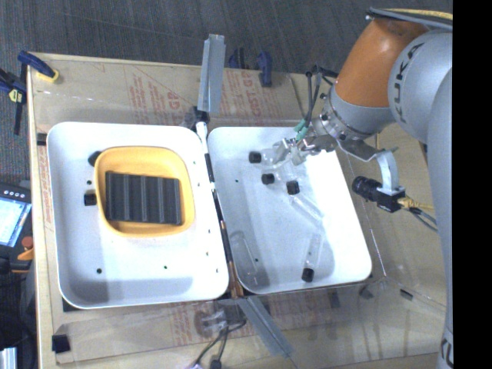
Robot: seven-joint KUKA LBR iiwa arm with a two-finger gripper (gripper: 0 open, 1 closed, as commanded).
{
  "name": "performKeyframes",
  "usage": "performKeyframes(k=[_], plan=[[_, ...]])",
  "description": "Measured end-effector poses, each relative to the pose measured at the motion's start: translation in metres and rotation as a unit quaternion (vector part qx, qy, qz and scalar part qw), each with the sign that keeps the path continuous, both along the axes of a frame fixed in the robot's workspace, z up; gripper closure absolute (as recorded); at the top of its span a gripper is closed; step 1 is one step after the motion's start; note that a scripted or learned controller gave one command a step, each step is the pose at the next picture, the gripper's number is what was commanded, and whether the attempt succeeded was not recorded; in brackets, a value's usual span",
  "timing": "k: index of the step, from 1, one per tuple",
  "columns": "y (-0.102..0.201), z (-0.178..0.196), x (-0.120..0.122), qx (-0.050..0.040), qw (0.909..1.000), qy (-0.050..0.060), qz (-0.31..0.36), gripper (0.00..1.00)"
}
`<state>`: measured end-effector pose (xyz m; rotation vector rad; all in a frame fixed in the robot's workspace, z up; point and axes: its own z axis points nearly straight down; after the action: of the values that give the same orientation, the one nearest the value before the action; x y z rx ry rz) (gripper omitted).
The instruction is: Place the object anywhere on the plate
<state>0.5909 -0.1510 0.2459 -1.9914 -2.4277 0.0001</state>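
The gripper hangs over the far part of the right bin; its clear parts blur together, so whether it grasps anything cannot be told. The dark ribbed block lies flat on the yellow plate in the left bin, long axis left-right. "KUKA" is partly legible on the arm.

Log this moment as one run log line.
gripper: over right bin, top edge | plate: yellow, left bin, dark ridged block on it | small dark pieces: right bin
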Motion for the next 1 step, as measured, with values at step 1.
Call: performKeyframes(k=[1], plan=[[0.0749,-0.052,0.0111,0.0006,0.9984,0.002,0.056,1.0]])
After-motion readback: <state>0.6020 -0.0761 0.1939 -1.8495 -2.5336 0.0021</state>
